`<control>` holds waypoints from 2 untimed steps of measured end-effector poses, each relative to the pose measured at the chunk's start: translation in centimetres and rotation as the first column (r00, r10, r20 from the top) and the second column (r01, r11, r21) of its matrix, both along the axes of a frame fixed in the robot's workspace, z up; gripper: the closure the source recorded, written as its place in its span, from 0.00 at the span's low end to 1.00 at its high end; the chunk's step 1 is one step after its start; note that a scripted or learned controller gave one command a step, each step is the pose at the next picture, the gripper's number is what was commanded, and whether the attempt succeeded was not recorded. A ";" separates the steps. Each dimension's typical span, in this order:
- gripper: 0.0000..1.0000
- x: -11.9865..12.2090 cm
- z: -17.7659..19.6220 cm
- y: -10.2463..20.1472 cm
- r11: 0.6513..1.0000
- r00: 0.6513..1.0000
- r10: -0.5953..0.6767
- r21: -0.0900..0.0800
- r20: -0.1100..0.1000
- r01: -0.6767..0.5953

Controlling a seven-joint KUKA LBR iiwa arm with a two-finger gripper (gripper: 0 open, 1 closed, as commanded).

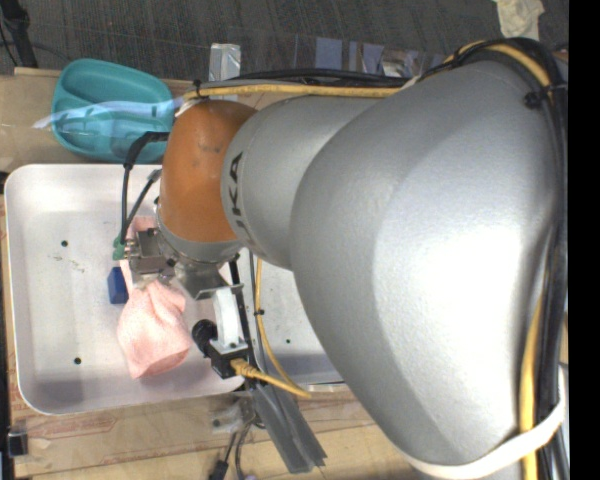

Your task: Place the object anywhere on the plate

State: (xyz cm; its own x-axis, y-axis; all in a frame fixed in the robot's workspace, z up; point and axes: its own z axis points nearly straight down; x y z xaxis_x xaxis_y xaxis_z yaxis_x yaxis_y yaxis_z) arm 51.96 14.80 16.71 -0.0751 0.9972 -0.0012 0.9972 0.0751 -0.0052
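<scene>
White bin [40,298] (pink cloth [152,333] inside)

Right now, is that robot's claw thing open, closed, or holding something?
Tool: cannot be told. The arm's wrist hides it from above; it sits over a pink cloth-like object in the left bin.

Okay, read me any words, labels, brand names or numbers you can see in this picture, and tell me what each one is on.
Dark lettering on the grey robot arm beside its orange band: seen edge-on and partly cut off, unreadable.
Pink crumpled cloth, small blue block, teal plastic dish: no text.
</scene>
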 end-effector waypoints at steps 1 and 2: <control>1.00 -3.8 1.7 2.5 0.990 0.990 0.142 0.001 0.000 -0.142; 1.00 -4.3 5.3 -1.8 0.959 0.959 0.284 0.001 0.005 -0.284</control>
